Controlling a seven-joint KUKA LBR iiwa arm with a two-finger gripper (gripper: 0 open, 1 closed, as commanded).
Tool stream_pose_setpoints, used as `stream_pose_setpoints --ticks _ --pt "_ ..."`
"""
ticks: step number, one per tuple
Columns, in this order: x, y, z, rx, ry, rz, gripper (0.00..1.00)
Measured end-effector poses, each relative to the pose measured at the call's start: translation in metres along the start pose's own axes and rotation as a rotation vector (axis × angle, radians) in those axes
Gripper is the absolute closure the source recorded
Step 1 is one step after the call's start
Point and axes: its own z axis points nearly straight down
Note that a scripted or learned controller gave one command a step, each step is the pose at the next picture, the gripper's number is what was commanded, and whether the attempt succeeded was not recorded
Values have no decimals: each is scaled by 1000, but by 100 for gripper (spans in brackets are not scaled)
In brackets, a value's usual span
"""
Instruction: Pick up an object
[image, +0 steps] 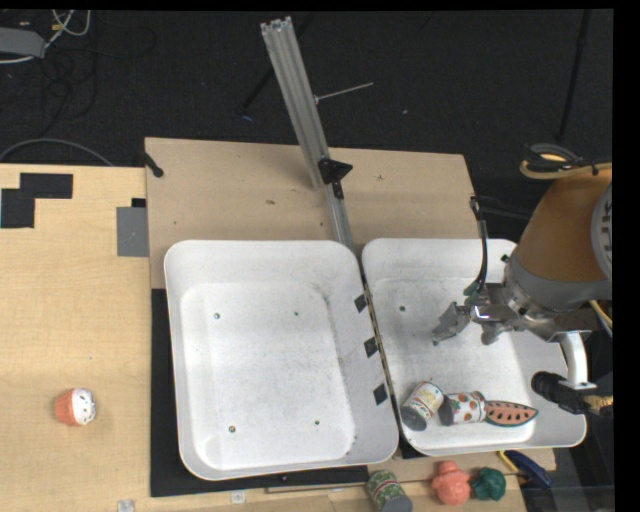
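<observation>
Camera view is showing the claw (462, 325) hanging over the middle of the right bin (420, 262), and honestly it's looking like the fingers are spreading apart with nothing sitting between them, so it's carrying nothing and, as far as I can tell from this slant, touching nothing either. The stuff worth grabbing is lying in a little row along the near edge of that bin: a small can (424, 403) on its side, a spotted cup-looking thing (465, 408) just beside it, and a watermelon slice (508, 412) next to that, all pretty much touching each other. So the arm (562, 238) is needing to be coming toward the near wall and dropping lower. I'd be going for the can, since it's sitting at the end of the row with free floor on one side, and I'd be lining the fingers across its round body so one isn't jamming into the cup. The left bin (262, 355) and the toys out on the surface (60, 330) are well apart from all this.
</observation>
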Motion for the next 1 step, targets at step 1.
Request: stream_pose_setpoints --ticks 1 --pt "5 -5 45 1 0 1 0"
